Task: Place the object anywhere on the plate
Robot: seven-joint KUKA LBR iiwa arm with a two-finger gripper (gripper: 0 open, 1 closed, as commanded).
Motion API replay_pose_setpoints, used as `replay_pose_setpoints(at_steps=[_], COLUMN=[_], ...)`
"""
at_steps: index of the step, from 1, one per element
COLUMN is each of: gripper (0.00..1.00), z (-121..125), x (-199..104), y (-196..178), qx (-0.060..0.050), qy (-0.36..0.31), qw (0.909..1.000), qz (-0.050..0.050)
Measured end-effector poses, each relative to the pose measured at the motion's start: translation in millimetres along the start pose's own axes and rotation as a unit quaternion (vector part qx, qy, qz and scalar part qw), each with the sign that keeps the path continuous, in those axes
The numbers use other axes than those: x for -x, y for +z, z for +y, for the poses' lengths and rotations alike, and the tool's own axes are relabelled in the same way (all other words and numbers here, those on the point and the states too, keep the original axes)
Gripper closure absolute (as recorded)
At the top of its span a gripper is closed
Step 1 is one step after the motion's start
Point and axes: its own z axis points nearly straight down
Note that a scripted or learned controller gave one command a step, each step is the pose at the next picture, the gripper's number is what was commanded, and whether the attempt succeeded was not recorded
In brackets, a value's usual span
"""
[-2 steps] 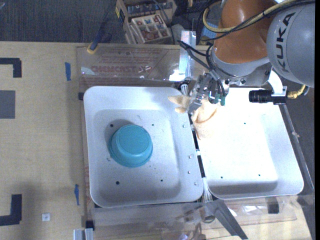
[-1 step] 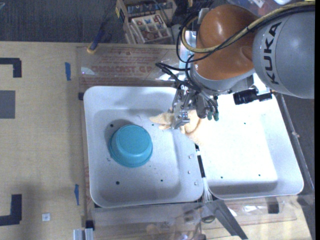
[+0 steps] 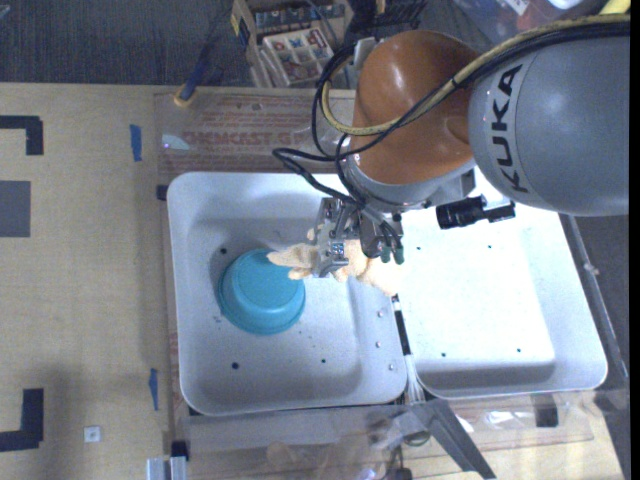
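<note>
Two shallow white bins sit side by side on the bench, seen from above at a slant. The left bin [image 3: 200, 368] holds a blue plate [image 3: 262, 290], round and lying near the bin's middle, a little toward its left wall. Just beside the plate's upper right edge lies a pale yellow, soft-looking object [image 3: 300, 257], irregular in outline; its left end touches or overlaps the plate's rim, while the rest stretches to the right over the bin floor toward the divide between the bins. The gripper [image 3: 340, 253] hangs directly over this object, and the yellow material shows on both sides of the fingers [image 3: 329, 260]; the fingers look closed around its middle part, though the dark metal and wiring above hide the exact contact. The grey arm [image 3: 560, 118] with its orange band [image 3: 410, 103] reaches in from the right, looming over the upper edge of both bins. The right bin [image 3: 490, 318] lies under the arm's shadow at its top. Blue tape marks [image 3: 136, 141] sit on the wooden bench [image 3: 70, 298] left of the bins.
</note>
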Motion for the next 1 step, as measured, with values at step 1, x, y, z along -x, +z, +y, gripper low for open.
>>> replay_pose_setpoints(at_steps=[1], gripper=[0.00], z=[-0.2], x=[0.2], y=[-0.4], qx=[0.000], qy=[0.000], qw=[1.0000], qz=[0.000])
